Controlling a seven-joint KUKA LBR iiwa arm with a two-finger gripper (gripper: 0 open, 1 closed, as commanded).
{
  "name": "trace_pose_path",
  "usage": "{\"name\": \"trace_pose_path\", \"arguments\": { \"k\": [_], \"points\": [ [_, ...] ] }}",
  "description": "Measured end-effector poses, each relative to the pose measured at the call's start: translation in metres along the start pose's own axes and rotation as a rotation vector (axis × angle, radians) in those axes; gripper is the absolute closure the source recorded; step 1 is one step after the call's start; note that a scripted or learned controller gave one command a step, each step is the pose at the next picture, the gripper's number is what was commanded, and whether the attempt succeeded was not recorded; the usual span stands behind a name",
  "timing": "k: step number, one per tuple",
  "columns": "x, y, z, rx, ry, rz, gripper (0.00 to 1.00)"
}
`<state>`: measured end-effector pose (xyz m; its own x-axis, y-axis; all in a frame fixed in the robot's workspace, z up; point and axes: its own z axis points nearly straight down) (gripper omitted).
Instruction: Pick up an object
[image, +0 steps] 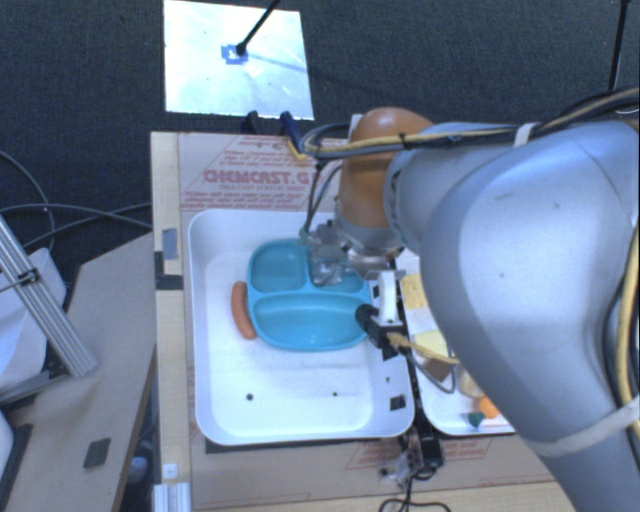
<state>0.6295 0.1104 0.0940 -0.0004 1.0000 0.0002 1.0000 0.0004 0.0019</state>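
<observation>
The gripper (328, 268) hangs over the left white bin (222, 400), low above the upper right compartment of a blue divided plate (300, 320); whether it is apart or together cannot be told, since the wrist and the orange band (372, 165) above it cover that part.

The blue divided plate lies flat in the bin just below and to the left of the gripper. It has two small compartments along its far side and one wide compartment on the near side. Nothing can be seen lying in the compartments that show.

An orange sausage-shaped toy (241, 309) lies on the bin floor to the left of the gripper, just beside the plate's left rim. Its long axis runs from the far side of the bin toward the near side, tilted slightly, so one end points away from the camera and the other toward it.

Behind the gripper, under the bin's far edge, a sheet of brown cardboard (245, 175) carries red print that reads "CHEMCAST"; the smaller lines beneath are too fine to read.

To the right and below the gripper, the right white bin (450, 425) holds a pale yellow object (432, 345) and a small orange object (487, 408), both partly hidden by the grey arm (530, 260). Both bins rest on the worktop (170, 270).
</observation>
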Motion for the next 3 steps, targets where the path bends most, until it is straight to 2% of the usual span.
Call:
{"name": "trace_pose_path", "arguments": {
  "k": [1,2,3],
  "points": [
    [0.081,-0.015,-0.097,-0.008,0.008,-0.012,1.00],
    [0.084,-0.106,-0.165,-0.001,0.005,-0.008,1.00],
    [0.027,-0.125,-0.203,-0.002,0.000,0.003,1.00]
  ]
}}
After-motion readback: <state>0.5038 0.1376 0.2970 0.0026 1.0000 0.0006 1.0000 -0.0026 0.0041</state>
